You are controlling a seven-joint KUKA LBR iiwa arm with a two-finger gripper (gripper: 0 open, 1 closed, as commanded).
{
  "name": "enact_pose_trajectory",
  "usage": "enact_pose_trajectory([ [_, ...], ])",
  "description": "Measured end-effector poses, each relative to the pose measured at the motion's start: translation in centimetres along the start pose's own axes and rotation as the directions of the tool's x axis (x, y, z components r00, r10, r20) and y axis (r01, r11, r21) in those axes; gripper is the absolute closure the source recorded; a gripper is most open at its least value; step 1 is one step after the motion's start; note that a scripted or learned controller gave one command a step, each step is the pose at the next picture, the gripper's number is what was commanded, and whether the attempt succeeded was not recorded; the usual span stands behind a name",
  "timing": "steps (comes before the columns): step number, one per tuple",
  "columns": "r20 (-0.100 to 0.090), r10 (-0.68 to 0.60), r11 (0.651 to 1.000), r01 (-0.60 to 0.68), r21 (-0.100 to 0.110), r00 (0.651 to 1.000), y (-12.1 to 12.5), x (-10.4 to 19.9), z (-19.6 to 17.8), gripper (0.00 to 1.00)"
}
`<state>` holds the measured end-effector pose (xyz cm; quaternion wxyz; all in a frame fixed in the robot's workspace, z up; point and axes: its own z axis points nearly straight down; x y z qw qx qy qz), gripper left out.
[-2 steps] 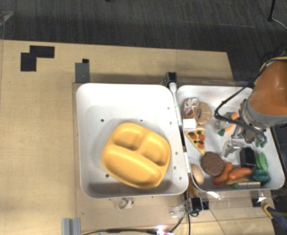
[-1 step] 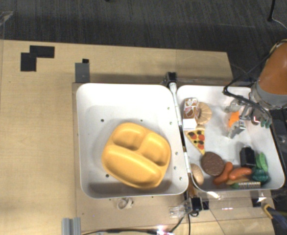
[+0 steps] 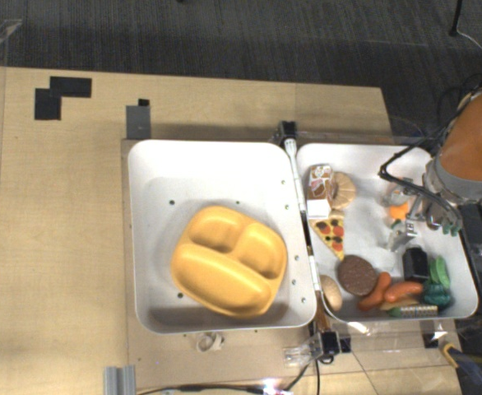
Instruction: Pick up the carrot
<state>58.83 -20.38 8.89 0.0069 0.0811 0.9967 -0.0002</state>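
Small orange plastic carrot (image 3: 399, 211) under pincer (image 3: 407, 225), pincer state indeterminate; likely light, rigid, slick, so grip mid-body across width.

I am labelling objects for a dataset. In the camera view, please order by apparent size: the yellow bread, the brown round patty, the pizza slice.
1. yellow bread, by far the largest
2. brown round patty
3. pizza slice, only slightly smaller than the patty

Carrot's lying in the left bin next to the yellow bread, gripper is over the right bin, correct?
Not quite. The camera view shows the carrot in the right bin, at its near edge, not in the left bin with the yellow bread. The gripper is over the right bin, as you say.
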Motion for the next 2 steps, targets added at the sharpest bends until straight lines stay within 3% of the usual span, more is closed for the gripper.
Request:
enact_pose_trajectory([
  [1,0.002,0.308,0.951,-0.308,0.0,0.951,0.9,-3.6,0.0,0.0],
  [2,0.015,0.302,0.953,-0.302,-0.003,0.953,1.1,-4.1,-1.4,1.0],
])
